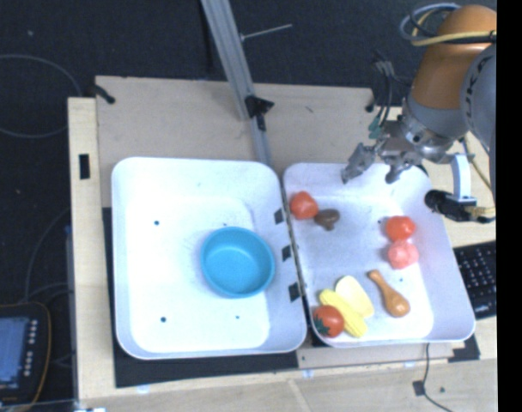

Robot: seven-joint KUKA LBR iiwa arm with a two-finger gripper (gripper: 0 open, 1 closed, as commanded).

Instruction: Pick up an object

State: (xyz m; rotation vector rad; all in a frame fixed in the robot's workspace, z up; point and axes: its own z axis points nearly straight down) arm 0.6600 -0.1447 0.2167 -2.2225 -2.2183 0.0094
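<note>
Red, pink, brown, yellow toy foods (355, 273) scattered in right bin (441, 316)

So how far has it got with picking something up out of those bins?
Nothing looks done yet. The end effector is open and holds nothing, poised over the top edge of the right bin. The toy foods, such as the red tomato and the brown mushroom, lie on the bin floor. Descending, gripping and lifting are all left.
</note>
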